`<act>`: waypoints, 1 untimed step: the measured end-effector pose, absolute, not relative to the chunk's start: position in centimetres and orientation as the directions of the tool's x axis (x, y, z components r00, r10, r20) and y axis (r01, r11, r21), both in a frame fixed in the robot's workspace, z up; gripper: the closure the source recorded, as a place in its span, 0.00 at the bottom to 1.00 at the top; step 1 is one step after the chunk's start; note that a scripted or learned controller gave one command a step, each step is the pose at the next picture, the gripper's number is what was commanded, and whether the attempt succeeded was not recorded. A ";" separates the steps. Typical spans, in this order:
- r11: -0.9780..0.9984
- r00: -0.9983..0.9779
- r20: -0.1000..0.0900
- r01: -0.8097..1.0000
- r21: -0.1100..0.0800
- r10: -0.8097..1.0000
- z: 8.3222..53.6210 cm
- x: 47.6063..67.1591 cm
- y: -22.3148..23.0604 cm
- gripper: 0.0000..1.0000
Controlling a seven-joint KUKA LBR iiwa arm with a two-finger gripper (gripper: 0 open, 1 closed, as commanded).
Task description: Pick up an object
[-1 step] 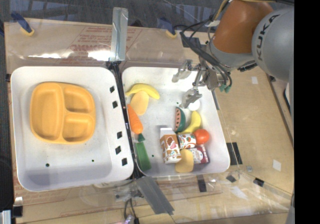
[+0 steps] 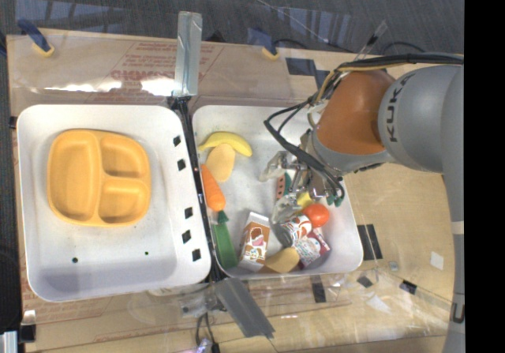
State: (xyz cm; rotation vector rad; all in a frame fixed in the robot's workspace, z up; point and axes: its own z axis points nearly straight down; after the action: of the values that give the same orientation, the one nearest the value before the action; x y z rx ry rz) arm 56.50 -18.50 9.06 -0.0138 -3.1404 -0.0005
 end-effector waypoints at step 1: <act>1.000 -1.000 -0.003 0.015 0.000 0.015 9.3 51.3 -20.3 0.00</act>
State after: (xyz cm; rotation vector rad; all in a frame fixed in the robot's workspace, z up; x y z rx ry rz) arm 51.28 -20.32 9.32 -0.0233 -3.1446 0.0000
